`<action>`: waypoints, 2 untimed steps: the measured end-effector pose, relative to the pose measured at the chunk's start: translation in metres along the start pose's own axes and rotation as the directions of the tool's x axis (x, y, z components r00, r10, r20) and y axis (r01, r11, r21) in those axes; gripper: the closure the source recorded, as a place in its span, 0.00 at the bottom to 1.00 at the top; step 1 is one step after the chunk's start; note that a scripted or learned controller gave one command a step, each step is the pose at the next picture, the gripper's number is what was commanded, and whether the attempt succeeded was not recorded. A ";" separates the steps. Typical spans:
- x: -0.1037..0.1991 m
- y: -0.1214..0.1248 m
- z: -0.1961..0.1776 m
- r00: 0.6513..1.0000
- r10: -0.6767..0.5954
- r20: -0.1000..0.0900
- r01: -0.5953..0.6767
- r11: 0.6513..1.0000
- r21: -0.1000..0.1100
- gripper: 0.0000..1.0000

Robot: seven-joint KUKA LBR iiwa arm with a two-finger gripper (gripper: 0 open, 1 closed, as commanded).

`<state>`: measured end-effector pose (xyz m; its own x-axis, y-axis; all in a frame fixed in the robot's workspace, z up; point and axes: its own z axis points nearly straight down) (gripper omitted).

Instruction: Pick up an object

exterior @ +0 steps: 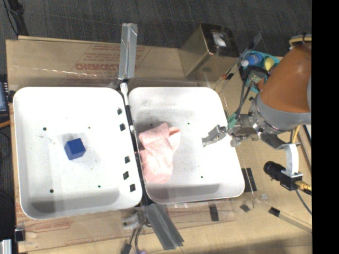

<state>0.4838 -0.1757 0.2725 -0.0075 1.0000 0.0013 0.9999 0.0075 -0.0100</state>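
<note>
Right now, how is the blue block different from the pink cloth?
The blue block is small, boxy and rigid-looking; the pink cloth is larger, crumpled and soft-looking. The block sits in the left bin, the cloth in the right bin against the divider side. The gripper touches neither.

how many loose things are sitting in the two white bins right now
2. A blue cube lies in the left bin, near its middle. A pink cloth lies crumpled in the right bin, against its left wall. Something small could be hidden under the cloth.

Pink cloth [157, 151], blue cube [75, 148]
</note>
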 end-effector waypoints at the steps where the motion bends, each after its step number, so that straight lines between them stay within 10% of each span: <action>1: 0.028 0.045 0.126 0.997 -0.081 0.001 0.081 0.997 -0.004 0.00; 2: 0.037 0.084 0.179 0.977 -0.212 0.003 0.213 0.977 -0.010 0.00</action>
<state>0.5659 -0.1377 0.0927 -0.2199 0.9755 -0.0001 0.9755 0.2199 0.0005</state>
